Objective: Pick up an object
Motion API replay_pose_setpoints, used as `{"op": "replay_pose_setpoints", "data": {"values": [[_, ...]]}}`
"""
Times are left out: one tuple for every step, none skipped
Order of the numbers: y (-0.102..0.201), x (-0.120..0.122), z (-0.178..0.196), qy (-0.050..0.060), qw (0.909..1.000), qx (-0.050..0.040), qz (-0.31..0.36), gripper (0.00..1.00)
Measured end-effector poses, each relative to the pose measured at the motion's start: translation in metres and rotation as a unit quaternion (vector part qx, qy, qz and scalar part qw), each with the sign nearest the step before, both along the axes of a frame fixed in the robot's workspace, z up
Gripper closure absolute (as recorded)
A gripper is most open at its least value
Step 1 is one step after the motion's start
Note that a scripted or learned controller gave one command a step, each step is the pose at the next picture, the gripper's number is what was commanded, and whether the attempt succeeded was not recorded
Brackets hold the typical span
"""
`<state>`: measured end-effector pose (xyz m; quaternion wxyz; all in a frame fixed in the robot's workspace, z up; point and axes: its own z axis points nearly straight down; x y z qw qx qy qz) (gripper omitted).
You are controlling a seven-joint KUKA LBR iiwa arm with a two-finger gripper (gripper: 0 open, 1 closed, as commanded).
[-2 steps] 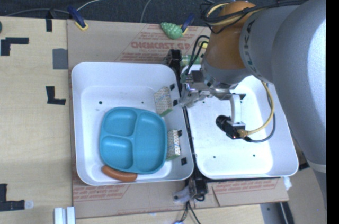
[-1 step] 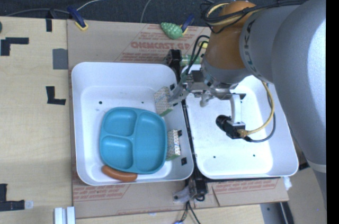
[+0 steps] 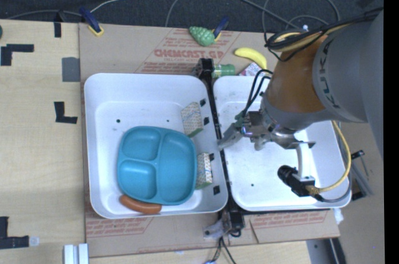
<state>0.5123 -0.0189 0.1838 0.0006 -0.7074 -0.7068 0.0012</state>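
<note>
Objects lie mostly in the left bin (image 3: 100,94): a blue divided plate (image 3: 156,164), an orange sausage (image 3: 141,205) at its near edge, and two small packets (image 3: 192,114) by the right wall. Over the right bin (image 3: 324,194), the pincer (image 3: 232,135) hangs near the divider; whether it is spread or pressed together cannot be told. A banana (image 3: 250,57) rests on the tabletop (image 3: 37,150) beyond.

A: Colours, go! Two white bins (image 3: 100,132), and a sky-blue plate (image 3: 156,164) in the left one.

B: An orange-red sausage (image 3: 141,205) at its rim, too. Speckled green-and-tan packets (image 3: 192,115) beside it.

A: Up top, a yellow banana (image 3: 250,57) and a knobbly green toy (image 3: 202,35).

B: The grey arm (image 3: 349,69) has a burnt-orange band (image 3: 298,82). The brown cardboard (image 3: 124,50) has red lettering.
</note>
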Motion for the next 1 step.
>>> {"op": "replay_pose_setpoints", "data": {"values": [[-0.0504,0.0735,0.0435,-0.002,1.0,-0.0006,0.0,0.0]]}}
